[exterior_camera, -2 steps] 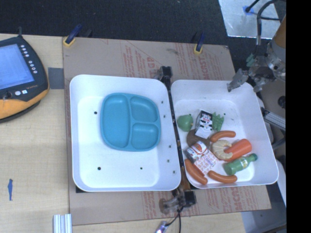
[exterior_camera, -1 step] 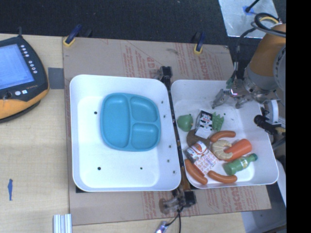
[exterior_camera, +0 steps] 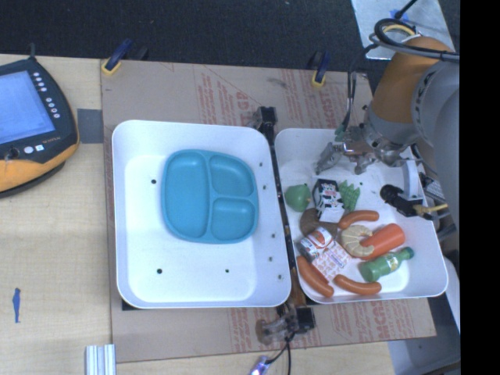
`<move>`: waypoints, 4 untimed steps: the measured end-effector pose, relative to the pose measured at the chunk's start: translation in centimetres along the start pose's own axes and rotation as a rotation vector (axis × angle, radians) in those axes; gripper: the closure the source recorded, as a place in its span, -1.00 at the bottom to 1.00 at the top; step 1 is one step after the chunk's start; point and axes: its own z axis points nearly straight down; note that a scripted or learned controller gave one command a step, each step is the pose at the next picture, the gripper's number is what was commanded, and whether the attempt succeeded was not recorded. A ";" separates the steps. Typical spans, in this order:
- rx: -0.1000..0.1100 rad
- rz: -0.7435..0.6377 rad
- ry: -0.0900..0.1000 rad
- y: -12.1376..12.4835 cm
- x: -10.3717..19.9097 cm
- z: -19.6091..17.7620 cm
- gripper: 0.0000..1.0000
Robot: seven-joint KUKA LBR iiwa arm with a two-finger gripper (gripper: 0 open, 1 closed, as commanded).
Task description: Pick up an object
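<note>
One carrot (exterior_camera: 384, 238), long axis left-right, slightly tilted.

Even, bright light from overhead fills the scene. The 2 white bins, the left one (exterior_camera: 133, 209) most of all, are nearly washed out and keep only soft grey shading along their walls. Shadows on the worktop (exterior_camera: 55, 248) are faint. Fine detail is soft and grainy, and the floor (exterior_camera: 195, 10) beyond stays dark.
</note>
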 end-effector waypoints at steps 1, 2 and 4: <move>0.003 -0.001 0.000 0.0 2.9 0.0 -1.00; 0.007 -0.001 0.001 0.0 4.6 0.0 -1.00; 0.008 -0.001 0.001 -0.1 4.9 0.0 -1.00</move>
